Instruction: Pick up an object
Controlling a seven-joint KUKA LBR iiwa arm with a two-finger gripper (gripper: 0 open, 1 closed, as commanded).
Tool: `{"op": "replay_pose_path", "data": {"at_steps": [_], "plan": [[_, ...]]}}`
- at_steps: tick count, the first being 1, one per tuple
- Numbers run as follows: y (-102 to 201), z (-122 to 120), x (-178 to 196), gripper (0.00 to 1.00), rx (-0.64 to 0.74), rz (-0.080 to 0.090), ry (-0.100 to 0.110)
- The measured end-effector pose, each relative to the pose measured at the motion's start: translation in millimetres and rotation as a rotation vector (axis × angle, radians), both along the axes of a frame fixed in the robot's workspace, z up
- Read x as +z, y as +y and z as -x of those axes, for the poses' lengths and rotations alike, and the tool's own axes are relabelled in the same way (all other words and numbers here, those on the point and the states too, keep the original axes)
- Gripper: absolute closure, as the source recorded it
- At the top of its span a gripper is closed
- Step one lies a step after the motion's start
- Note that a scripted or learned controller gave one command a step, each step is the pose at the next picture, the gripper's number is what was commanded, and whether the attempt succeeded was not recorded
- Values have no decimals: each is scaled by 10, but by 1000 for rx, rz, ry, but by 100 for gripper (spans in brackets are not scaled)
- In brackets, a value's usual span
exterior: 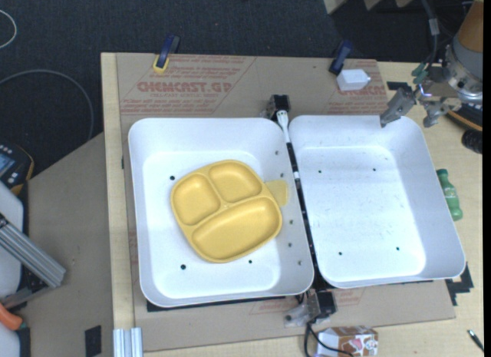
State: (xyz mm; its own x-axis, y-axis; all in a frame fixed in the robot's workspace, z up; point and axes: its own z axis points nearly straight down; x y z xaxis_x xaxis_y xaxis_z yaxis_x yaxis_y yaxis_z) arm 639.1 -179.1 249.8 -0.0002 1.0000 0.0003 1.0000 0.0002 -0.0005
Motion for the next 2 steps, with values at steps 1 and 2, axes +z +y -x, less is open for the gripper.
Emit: {"op": "replay_pose_path", "data": {"at_steps": [1, 2], "plan": [[863, 829, 699, 0, 7, -4, 0], [1567, 1255, 1621, 0, 9, -2, -12]]}}
